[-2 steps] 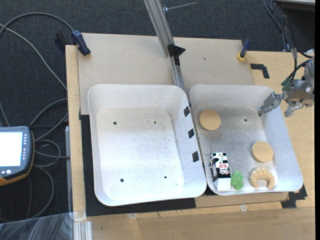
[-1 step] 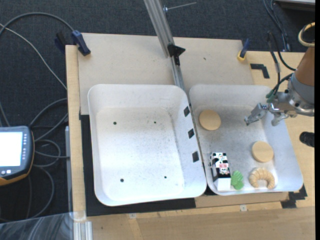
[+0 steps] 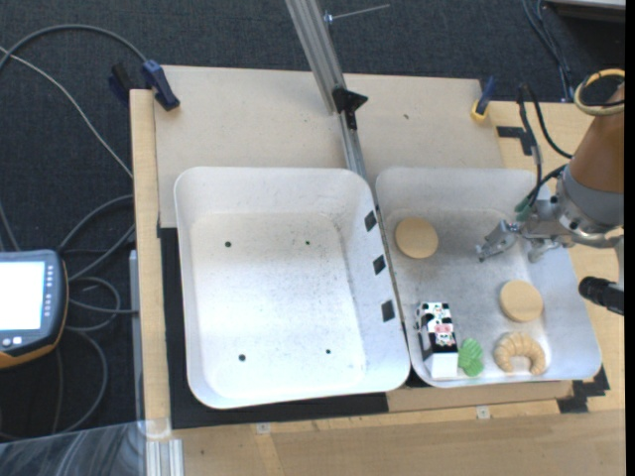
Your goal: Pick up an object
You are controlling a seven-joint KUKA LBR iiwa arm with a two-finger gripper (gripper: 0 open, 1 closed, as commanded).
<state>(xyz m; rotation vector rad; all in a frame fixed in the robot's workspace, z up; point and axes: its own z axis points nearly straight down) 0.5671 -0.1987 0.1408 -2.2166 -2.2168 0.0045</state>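
Note:
In the right bin, a tan round cookie lies near the left wall. A second tan cookie lies further right and nearer the front. A croissant sits at the front right corner, with a green toy and a black-and-white box to its left. My gripper hangs over the bin's right side, above the second cookie and right of the first. It stands open with nothing between its fingers.
The left bin sits beside the right one, parted from it by a raised rim with black clips. A metal pole slants in from the top. A pendant with a screen lies at far left.

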